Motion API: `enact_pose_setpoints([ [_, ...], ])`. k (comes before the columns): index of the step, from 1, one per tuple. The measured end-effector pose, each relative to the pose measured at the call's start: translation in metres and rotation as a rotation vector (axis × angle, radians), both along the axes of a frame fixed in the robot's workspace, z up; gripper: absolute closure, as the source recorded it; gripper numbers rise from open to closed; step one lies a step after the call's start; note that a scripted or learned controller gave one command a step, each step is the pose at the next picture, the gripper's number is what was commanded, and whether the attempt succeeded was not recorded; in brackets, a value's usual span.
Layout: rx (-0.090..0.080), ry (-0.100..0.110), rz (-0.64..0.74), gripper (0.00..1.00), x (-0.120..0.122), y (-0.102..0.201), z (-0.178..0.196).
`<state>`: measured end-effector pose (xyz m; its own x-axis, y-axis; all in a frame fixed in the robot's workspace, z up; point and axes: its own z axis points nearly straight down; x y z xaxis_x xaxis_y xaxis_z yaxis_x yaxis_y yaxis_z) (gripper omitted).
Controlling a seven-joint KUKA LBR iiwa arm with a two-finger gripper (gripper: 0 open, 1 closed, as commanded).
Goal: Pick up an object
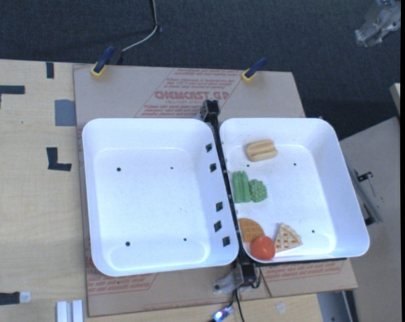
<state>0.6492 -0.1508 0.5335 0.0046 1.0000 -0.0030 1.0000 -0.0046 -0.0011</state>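
Observation:
The right bin (341, 173) holds several toy foods. A tan bread roll (261, 150) lies near its far side. A green leafy piece (248, 188) rests against the divider wall. At the near left corner sit an orange round waffle (249, 229), a red tomato (261, 248) and a triangular waffle slice (287, 237), close together. My gripper (378, 22) hangs at the top right of the camera view, over the dark floor, well away from both bins and small and blurred.
The left bin (90, 180) sits beside the right one on a cardboard sheet (189, 92). Two blue-and-yellow clamps (103, 60) (254, 67) hold the sheet's far edge. A cable (147, 32) runs off at the top.

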Motion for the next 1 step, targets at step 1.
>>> enact_pose_setpoints([
  [1,0.000,-0.001,-0.001,1.00,0.0037,-0.0676,0.0003],
])
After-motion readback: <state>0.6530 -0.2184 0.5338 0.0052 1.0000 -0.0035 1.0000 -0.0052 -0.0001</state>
